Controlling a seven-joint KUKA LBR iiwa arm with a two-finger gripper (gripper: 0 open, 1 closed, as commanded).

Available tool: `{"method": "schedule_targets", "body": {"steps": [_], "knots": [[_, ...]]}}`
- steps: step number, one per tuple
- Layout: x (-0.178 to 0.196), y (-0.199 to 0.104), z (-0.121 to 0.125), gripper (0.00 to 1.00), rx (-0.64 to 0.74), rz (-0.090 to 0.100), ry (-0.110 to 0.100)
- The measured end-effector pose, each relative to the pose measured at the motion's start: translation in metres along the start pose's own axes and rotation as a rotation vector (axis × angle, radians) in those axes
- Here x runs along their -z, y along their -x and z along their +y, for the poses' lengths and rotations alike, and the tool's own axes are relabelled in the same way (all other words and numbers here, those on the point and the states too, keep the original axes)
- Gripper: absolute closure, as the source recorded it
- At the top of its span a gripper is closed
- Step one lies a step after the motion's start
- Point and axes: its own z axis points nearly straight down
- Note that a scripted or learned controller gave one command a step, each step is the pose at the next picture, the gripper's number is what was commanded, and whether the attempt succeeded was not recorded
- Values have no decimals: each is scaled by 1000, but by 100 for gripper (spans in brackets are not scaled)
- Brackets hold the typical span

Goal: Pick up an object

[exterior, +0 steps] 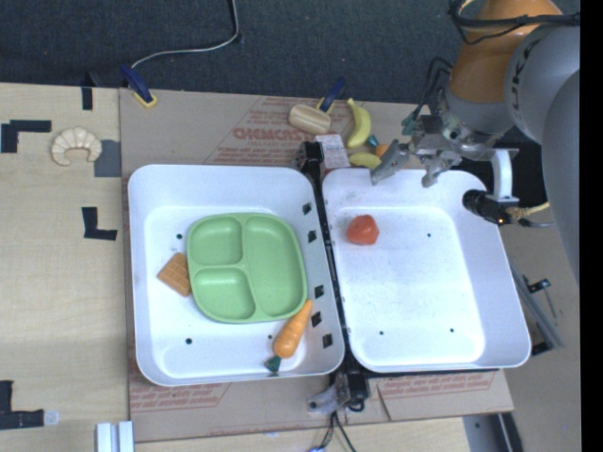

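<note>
A small red object (363,230) lies in the right bin (471,347), near its back left corner. My gripper (411,170) hangs over the back rim of that bin, to the right of and behind the red object, clear of it. Its two fingers (386,169) stand spread apart, open, with nothing between them. In the left bin (155,196) lie a green divided plate (247,266), an orange carrot (293,330) by the front right corner, and a tan cracker (175,274) at the plate's left edge.
Behind the bins on the cardboard lie a yellow banana (358,125), a bread roll (310,118) and a small box (330,149). A croissant (75,145) rests on the bench at far left. The arm's orange band (499,26) looms over the back right.
</note>
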Motion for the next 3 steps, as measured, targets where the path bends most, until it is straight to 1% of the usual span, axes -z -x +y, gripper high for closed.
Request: {"method": "schedule_targets", "body": {"steps": [1, 2, 3], "knots": [[-81, -2, -37, 0, -1, 1, -2], [-130, -9, -26, 0, 0, 0, 2], [-130, 6, -2, 0, 1, 0, 4]]}}
